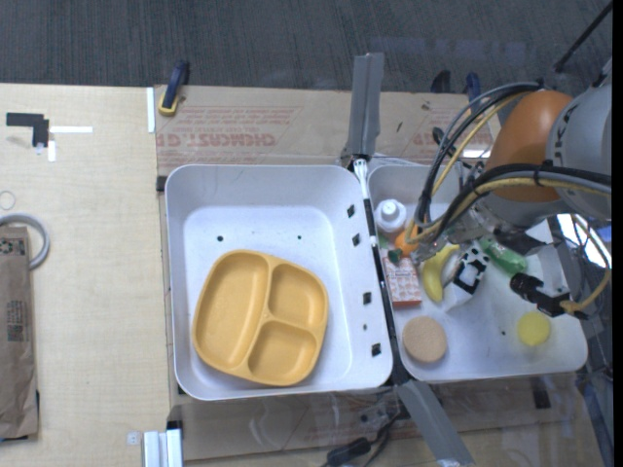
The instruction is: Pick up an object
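My gripper (pixel 465 259) reaches down into the right bin (pixel 487 358), hanging from the grey arm with its orange band (pixel 531 134). It hovers low over the bin's middle, right beside a yellow banana (pixel 435 272) and a green object (pixel 503 257). A red carton (pixel 401 283) lies against the bin's left wall. Behind the carton stands a small white bottle (pixel 391 212). A round tan disc (pixel 425 340) rests near the front, and a yellow lemon-like ball (pixel 533 330) sits at the front right. Cables and the wrist hide part of the bin's back.
The left bin (pixel 195 222) holds a yellow divided plate (pixel 261 316). A grey divider post (pixel 366 105) rises between the bins. A brown paper bag (pixel 18 319) lies at the far left of the bench.
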You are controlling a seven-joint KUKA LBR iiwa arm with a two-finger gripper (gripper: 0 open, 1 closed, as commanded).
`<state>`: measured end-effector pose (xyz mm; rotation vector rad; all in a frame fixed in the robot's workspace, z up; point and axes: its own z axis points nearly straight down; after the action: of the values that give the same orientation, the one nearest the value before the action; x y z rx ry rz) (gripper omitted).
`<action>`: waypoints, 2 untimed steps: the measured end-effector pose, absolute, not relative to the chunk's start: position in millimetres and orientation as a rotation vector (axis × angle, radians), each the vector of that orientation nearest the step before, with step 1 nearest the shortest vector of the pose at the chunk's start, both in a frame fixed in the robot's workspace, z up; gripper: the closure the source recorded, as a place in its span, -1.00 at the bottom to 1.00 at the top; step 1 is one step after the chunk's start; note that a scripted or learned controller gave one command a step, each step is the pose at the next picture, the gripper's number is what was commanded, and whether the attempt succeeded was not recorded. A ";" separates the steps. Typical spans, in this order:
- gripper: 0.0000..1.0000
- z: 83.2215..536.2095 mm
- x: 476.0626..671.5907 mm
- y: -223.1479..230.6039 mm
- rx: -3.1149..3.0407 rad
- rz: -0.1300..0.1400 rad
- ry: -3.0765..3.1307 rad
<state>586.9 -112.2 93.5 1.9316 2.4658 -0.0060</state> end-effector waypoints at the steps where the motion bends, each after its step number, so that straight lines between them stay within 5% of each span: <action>1: -1.00 139.7 535.9 -180.2 1.939 -0.003 2.472; 2: -1.00 128.8 579.8 -209.0 2.128 -0.002 2.309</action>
<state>579.8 -209.0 128.8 2.1278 2.3088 -0.0021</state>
